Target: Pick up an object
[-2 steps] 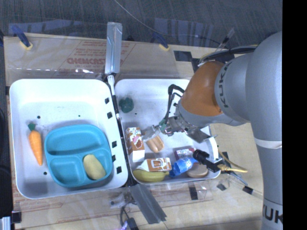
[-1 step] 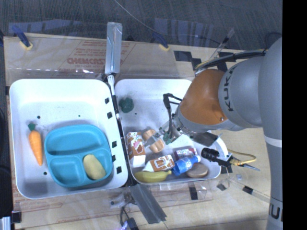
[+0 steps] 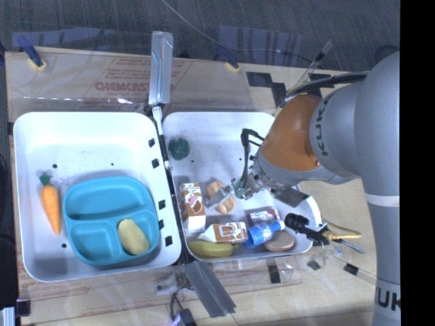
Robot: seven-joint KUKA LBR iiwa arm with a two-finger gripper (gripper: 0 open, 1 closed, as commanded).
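— Where the croissant lies in the right bin, what is beside it?
— Right beside it is the gripper; whether it is open or shut, I cannot tell.
— Other things nearby?
— Small carton, banana, blue bottle. In the left bin: blue tray, carrot.

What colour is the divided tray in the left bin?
Light blue. The tray shows best in the camera view, holding a yellowish potato.

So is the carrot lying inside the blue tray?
No, the carrot lies on the left bin's white floor, just left of the blue tray.
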